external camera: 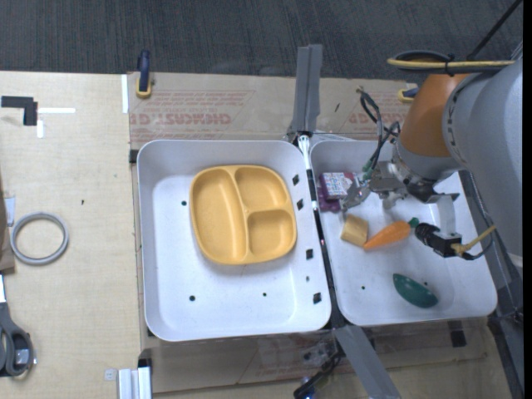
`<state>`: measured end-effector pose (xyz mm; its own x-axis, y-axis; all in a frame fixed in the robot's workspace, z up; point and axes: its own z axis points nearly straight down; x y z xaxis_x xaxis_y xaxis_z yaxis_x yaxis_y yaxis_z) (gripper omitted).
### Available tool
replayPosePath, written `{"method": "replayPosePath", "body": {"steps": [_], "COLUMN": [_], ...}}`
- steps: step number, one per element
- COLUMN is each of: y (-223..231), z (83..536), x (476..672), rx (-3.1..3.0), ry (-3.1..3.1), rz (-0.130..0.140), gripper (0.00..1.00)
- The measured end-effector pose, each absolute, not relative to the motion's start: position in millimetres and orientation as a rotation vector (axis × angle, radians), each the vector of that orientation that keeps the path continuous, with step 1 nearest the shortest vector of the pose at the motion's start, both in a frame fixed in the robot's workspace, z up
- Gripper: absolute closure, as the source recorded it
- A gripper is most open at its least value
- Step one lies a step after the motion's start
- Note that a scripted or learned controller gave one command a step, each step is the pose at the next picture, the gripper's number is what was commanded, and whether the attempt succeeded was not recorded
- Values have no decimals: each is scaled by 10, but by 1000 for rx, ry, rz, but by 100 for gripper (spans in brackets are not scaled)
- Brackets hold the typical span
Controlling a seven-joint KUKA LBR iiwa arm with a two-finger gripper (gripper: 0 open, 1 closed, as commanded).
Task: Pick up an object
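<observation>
Dark carpet behind, pale desk (75,306) carrying two white bins: left bin (158,306) holds a yellow divided plate (243,214), right bin (474,302) holds a purple-and-white packet (335,186), a tan block (355,230), an orange carrot-like piece (387,236) and a green item (415,290). Arm reaches in low over the right bin, tool (359,191) just beside the packet and above the block; whether it is parted or clenched I cannot tell, nothing visibly between its tips. Judged as the approach step, nothing lifted yet; next move calls for settling on one target, likely packet or block, and squaring over it before the descent
</observation>
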<state>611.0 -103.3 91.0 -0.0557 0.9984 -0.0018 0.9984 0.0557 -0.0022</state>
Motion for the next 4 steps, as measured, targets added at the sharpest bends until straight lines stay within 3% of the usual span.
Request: {"method": "replayPosePath", "body": {"steps": [1,2,3,4], "y": [-1447,-1520,-1932,-1937], "z": [912,907,907,990], "x": [5734,5286,4833,4837], "rx": [-2281,-2331,-2101,-2103], "ry": [-2159,-2103,-2334,-2330], "rz": [5,4,2,1], "gripper": [0,0,0,100]}}
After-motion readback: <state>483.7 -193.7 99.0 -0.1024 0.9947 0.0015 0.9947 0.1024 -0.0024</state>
